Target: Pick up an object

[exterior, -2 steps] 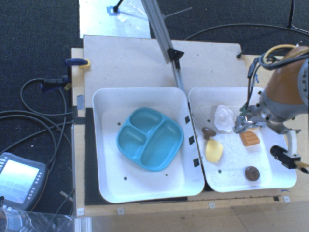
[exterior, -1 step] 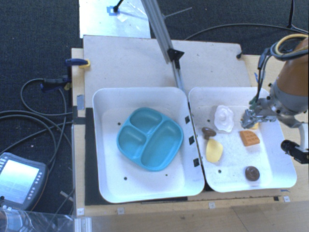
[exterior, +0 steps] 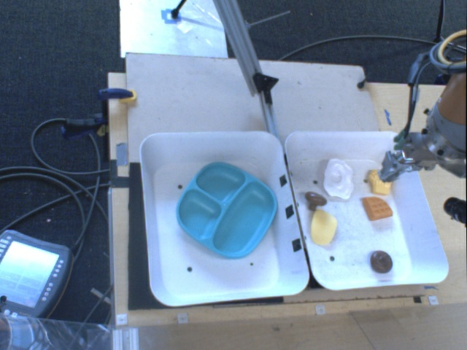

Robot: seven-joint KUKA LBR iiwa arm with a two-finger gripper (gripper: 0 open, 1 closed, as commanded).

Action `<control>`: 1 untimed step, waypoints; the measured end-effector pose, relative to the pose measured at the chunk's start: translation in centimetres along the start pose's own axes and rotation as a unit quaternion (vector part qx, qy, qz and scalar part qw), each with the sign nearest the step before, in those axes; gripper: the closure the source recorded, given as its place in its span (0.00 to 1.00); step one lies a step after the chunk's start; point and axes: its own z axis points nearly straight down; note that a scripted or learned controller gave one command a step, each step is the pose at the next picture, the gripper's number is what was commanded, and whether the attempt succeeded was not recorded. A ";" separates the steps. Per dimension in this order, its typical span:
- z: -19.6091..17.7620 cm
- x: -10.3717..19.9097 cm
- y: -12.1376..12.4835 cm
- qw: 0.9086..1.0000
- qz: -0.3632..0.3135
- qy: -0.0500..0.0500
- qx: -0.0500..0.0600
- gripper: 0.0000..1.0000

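My gripper (exterior: 392, 168) hangs low over the right bin (exterior: 430, 224), near its far right side, directly above a small yellow cheese-like piece (exterior: 379, 184). The fingertips sit at the top edge of that piece. Nothing is visibly held. Other objects in the right bin: a white crumpled item (exterior: 338, 178), a small brown piece (exterior: 315, 199), a yellow lemon-like item (exterior: 324, 227), an orange cracker (exterior: 377, 208) and a round brown cookie (exterior: 381, 261).
The left bin (exterior: 157, 195) holds a blue divided plate (exterior: 226, 208). A grey camera pole (exterior: 241, 39) slants across the back board. Cables and a teach pendant (exterior: 29, 268) lie on the floor at left.
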 end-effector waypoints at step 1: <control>0.6 6.3 0.9 1.000 -0.003 0.002 0.002 1.00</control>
